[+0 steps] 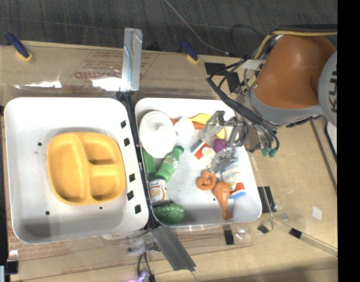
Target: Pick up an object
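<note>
Objects for picking lie crowded in the right bin [250, 207], the one nearer the arm. From the camera view, looking down at a slant, a white bowl [157, 133] sits upside down at the bin's upper left corner, and a green bottle [169, 164] lies tilted just below it. Beside the bottle's lower end stands a small jar [158, 190] with a printed label, and below that a dark green rounded thing [170, 213] rests against the bin's lower wall. Toward the middle lie an orange curled toy [206, 181] and an orange chicken-leg shape [224, 196], close together. A yellow piece [201, 123] and a purple piece [219, 143] show near the upper wall, partly hidden by the gripper.

The gripper [222, 141] hangs low over the upper right part of this bin, its metal fingers [214, 124] spread apart (no object shows between them). The grey arm with its orange band [291, 69] comes in from the right, cables looping around the wrist.

The left bin [27, 116] holds a yellow divided tray [86, 167], lying flat near its centre, well apart from the gripper. Both bins rest side by side on a brown bench [297, 175], with a strip of silver tape [132, 57] above the seam between them.
</note>
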